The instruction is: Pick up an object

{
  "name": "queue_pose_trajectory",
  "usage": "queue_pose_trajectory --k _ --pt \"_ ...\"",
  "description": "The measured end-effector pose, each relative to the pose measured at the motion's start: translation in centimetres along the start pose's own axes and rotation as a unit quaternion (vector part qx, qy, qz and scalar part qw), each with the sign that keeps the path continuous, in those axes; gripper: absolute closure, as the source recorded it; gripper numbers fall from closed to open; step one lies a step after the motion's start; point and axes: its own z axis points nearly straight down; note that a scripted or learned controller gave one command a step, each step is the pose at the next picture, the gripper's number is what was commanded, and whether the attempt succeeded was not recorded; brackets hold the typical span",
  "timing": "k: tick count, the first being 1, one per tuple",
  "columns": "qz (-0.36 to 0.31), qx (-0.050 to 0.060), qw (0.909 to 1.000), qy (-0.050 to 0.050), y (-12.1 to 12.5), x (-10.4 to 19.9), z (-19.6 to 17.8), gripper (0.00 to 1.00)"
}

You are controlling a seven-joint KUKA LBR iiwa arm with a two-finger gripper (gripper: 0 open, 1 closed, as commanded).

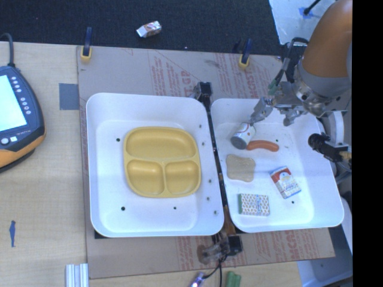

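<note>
Gripper (pixel 261 107): over the right bin's (pixel 323 217) far end; I cannot tell how far open it is or whether it holds anything.
Small can (pixel 242 136): lying just below the gripper's tip.
Orange sausage (pixel 263 146): beside the can.
Tan slab (pixel 240 168), green packet (pixel 254 204), red-and-white carton (pixel 285 182): nearer the viewer than the gripper.
Yellow divided tray (pixel 162 161): left bin (pixel 105 214), well left of the gripper.

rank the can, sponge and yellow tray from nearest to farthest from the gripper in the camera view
1. Can, right bin, just below-left of the gripper.
2. Sponge, right bin's front edge.
3. Yellow tray, in the left bin, across the divider.
</note>
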Motion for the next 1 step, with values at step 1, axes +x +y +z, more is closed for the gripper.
queue_pose_trajectory --k 1 --pt "-0.001 0.001 1.0000 -0.001 1.97 0.04 10.54 0.00"
